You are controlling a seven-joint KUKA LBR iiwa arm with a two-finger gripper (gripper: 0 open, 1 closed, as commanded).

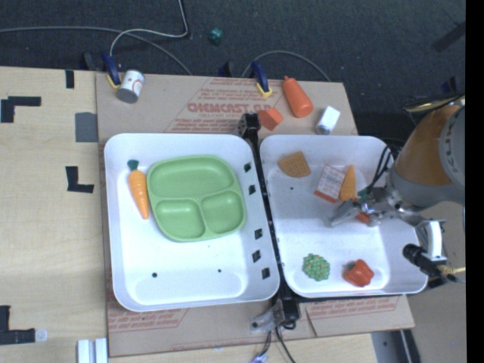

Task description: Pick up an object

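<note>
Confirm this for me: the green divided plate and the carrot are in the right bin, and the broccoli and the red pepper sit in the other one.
Not quite. The camera view shows the green divided plate and the carrot in the left bin, not the right. The broccoli and the red pepper do sit in the other one, the right bin.

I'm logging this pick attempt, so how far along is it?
Done: the arm has reached into the right bin, with the end effector low over its floor. In hand: nothing visibly held; the view is too small to tell whether it grips anything. The orange wedge and small packet lie just above it. Left: grasp and lift an object, such as the broccoli or red pepper.
</note>
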